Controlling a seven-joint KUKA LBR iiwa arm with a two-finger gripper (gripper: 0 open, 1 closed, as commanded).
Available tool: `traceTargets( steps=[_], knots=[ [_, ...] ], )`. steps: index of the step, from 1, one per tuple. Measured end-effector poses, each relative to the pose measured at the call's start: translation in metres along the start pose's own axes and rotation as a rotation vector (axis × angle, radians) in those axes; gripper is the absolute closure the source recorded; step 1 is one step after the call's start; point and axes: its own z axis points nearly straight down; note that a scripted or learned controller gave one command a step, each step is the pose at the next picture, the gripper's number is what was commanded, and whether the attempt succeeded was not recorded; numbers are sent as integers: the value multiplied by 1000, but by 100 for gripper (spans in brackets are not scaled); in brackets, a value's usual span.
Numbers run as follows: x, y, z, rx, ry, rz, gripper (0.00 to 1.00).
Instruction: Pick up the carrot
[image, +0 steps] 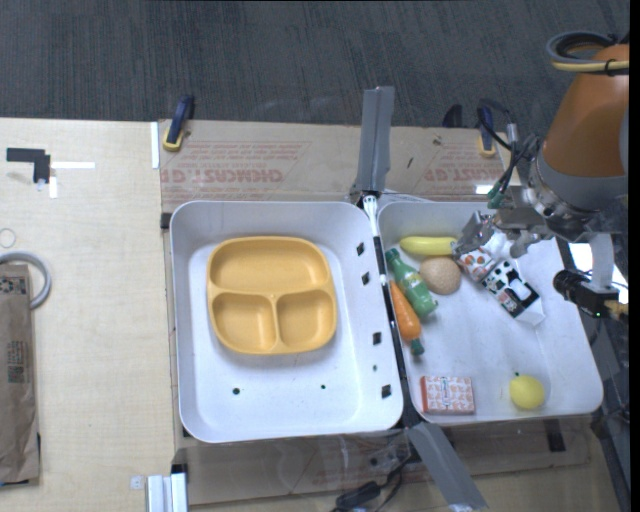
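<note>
The carrot (405, 311) is a short orange piece lying lengthwise near the left wall of the right bin (570, 350). It rests against a green bottle (411, 286). My gripper (497, 268) hangs over the upper middle of that bin, to the right of the carrot and apart from it. The grey arm with its orange band (590, 120) comes in from the upper right.
A yellow banana (428, 244) and a brown rounded item (440, 275) lie between gripper and carrot. A small patterned box (447, 394) and a lemon (527, 392) sit near the front. The left bin (200, 400) holds a yellow divided plate (272, 295).
</note>
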Motion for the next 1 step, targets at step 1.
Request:
traceTargets(
  steps=[1],
  knots=[
    [66, -48, 38, -1, 0, -321, 0]
  ],
)
